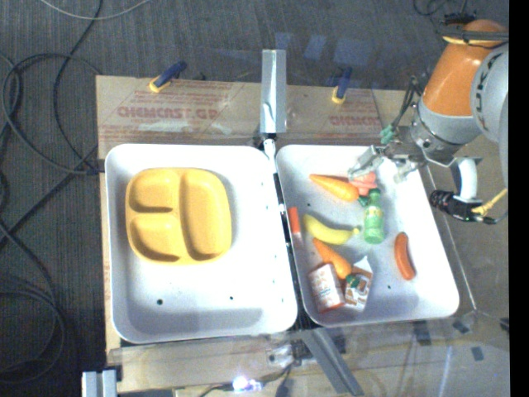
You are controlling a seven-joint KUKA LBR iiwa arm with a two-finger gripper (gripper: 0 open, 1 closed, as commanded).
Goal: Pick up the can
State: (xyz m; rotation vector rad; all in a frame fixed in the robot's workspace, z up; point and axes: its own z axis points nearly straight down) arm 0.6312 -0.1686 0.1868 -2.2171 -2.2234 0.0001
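arm: the grey arm (463, 81) with the orange band comes in from the right and bends over the far right corner of the right bin (430, 296).
gripper: the gripper (374, 165) hangs low over the far part of the right bin, just above the thick end of a carrot (335, 188). whether its fingers are apart or closed, i cannot tell from here; nothing is seen between them.
can: the can (325, 287) lies in the near part of the right bin, red and white, beside a small carton (358, 290). it is well apart from the gripper.
other things in right bin: a banana (329, 231), a green bottle (374, 220), a second carrot (332, 257) touching the can, a sausage (403, 256).
left bin: the left bin (124, 304) holds a yellow tray (178, 214) with compartments.
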